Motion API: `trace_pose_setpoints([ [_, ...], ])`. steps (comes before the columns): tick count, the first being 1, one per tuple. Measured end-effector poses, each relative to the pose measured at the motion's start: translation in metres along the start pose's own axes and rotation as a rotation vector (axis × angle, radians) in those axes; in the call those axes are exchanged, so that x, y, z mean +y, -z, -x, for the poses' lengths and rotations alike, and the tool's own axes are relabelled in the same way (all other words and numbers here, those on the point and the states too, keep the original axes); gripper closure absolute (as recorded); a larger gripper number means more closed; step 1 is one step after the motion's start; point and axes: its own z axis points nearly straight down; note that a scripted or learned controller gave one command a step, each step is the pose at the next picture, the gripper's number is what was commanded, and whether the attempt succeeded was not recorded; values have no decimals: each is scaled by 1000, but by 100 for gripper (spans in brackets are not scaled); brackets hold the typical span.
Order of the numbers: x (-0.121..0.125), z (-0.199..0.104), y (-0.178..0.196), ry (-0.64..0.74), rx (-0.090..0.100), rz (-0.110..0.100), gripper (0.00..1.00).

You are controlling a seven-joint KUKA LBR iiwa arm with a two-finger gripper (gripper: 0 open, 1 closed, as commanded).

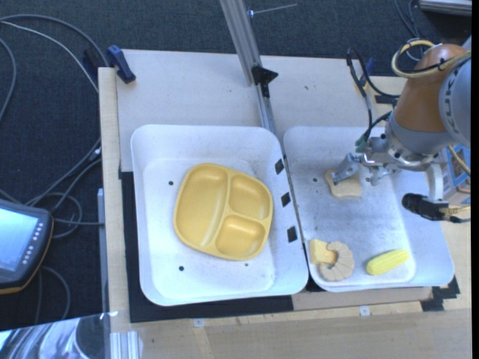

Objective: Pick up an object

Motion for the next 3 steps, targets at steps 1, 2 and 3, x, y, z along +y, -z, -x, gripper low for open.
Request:
trace_pose_setpoints([
  [1, 0, -1, -30, 0, -1, 3, 0],
  [2, 1, -1, -17, 1, -1, 9, 100],
  [3, -1, -7, 29, 1, -4, 14, 100],
])
